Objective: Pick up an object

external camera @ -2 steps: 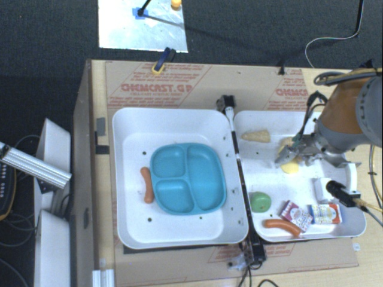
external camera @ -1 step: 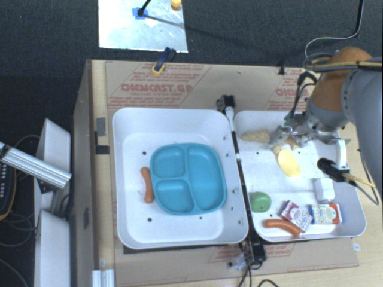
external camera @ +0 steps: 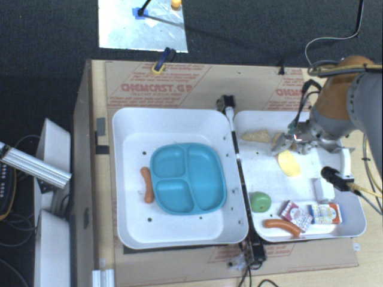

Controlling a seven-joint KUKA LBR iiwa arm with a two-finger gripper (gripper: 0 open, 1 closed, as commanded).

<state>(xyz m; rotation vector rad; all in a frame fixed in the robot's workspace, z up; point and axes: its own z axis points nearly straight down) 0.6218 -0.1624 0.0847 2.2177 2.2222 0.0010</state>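
My gripper (external camera: 291, 141) hangs over the back of the right bin (external camera: 353, 220), reaching in from the right on the grey arm with its orange band. Just below it lies a yellow oval object (external camera: 289, 164); nothing in the view shows it being held. A beige flat piece (external camera: 256, 136) lies to the gripper's left, near the bin's back wall. Toward the front of the same bin are a green round object (external camera: 260, 202), an orange-red sausage (external camera: 281, 225) and two small printed cartons (external camera: 311, 214).
The left bin (external camera: 128, 160) holds a blue divided plate (external camera: 187, 177) with a second sausage (external camera: 146, 185) beside its left edge. A dark divider (external camera: 234, 154) runs between the bins. The bench's cardboard surface (external camera: 179, 88) lies behind them.
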